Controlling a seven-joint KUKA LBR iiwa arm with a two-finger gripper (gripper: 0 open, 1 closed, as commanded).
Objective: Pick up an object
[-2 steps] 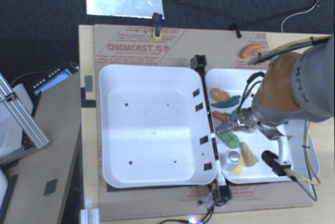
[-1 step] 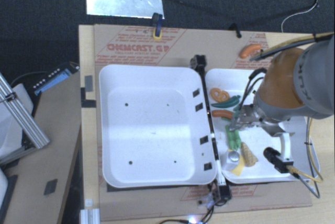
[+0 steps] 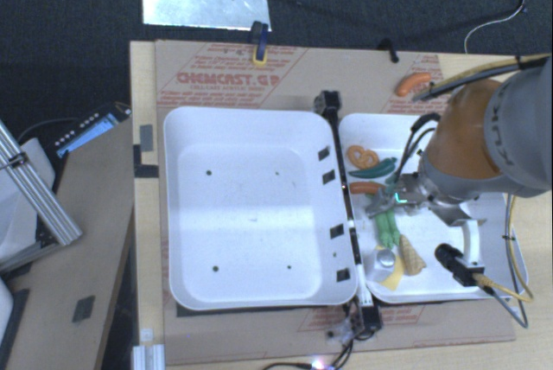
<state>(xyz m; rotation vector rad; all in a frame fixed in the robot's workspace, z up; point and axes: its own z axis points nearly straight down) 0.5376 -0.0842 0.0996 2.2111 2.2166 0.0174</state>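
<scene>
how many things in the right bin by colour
orange: 2 (pretzel, stick)
green: 2 (dark piece, long piece)
yellow/tan: 2 (wedge, cone)
silver: 1 (small item)
total: 7, more may be hidden under the arm

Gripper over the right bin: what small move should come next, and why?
Probably a short straight descent. The gripper hangs low in the right white bin, right above the green elongated toy beside the orange pretzel-shaped piece; nothing visibly sits in it.
</scene>
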